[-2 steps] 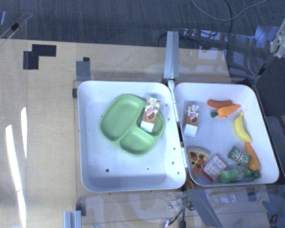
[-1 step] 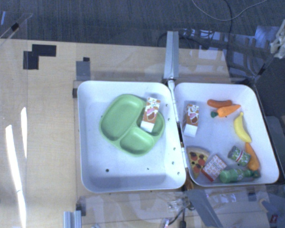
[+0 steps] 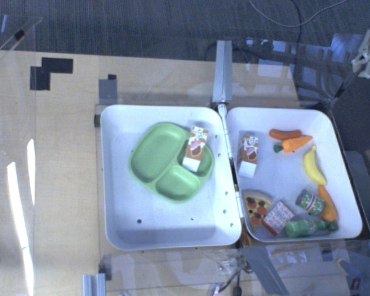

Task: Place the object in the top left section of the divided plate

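Note:
A green divided plate [image 3: 157,156] lies in the left white bin [image 3: 117,214], turned at a slant. A small carton [image 3: 195,148] with a brown and white label lies across the plate's right-hand section, its end reaching over the rim. A second, similar carton [image 3: 248,155] lies in the right bin [image 3: 339,140] near the divider.
The right bin holds toy food: a carrot [image 3: 295,143], a sausage [image 3: 285,134], a banana [image 3: 314,166], a pizza slice [image 3: 256,205], a red packet [image 3: 278,216], a green bottle [image 3: 305,227] and a small can [image 3: 309,200]. A metal post [image 3: 222,73] stands behind the bins.

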You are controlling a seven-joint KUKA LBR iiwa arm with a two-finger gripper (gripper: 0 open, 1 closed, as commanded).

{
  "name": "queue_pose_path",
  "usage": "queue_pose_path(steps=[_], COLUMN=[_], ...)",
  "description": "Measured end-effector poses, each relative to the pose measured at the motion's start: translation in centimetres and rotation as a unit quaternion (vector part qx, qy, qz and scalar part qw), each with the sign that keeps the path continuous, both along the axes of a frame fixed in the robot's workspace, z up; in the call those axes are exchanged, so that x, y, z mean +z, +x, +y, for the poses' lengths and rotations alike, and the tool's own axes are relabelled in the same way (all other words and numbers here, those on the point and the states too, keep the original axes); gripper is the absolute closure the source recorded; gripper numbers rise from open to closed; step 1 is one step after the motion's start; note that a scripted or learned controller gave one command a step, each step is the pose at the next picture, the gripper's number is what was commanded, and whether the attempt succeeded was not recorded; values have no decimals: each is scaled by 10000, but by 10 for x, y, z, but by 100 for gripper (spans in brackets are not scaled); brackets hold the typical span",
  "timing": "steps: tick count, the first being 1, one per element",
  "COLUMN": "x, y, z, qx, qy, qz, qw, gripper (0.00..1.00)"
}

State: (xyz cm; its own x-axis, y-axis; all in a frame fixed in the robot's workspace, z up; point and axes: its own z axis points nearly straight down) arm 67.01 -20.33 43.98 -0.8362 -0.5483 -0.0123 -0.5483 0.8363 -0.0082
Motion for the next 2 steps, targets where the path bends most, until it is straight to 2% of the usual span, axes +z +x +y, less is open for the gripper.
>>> queue_pose_path(steps=[2], x=[0], y=[0], z=[0], qx=[876], qy=[-12], qz=[2], qw=[9962], gripper=[100])
